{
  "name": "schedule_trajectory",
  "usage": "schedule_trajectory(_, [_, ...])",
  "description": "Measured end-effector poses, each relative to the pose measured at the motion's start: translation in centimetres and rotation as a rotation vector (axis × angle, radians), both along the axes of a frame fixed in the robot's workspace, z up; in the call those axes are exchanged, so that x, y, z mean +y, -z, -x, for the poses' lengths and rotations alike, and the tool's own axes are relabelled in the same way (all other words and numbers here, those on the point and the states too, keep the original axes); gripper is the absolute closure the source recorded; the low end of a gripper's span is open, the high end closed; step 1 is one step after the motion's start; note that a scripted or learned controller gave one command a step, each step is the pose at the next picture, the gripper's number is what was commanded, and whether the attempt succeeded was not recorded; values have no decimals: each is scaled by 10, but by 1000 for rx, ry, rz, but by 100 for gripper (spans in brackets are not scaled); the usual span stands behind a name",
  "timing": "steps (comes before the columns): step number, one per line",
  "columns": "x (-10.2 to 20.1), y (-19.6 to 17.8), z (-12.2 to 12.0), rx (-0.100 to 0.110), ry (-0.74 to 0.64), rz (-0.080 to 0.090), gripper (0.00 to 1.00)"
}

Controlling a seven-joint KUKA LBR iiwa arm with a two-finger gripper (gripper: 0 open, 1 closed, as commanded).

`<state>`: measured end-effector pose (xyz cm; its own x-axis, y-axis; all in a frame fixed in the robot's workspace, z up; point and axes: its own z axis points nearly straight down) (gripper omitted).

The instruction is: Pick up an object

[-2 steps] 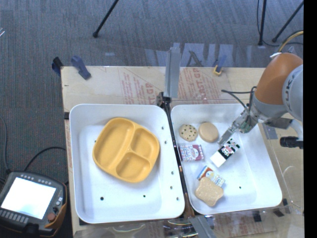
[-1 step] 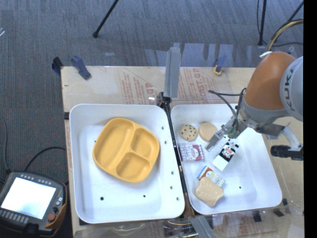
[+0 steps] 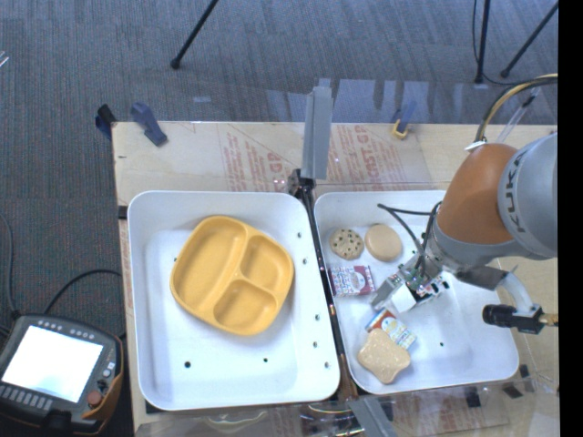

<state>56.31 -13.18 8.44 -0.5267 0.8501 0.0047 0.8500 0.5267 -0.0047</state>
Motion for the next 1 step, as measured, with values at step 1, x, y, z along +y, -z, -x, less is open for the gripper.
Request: schedule_trajectory(1, [-22,-1,61,-1,330,1,0])
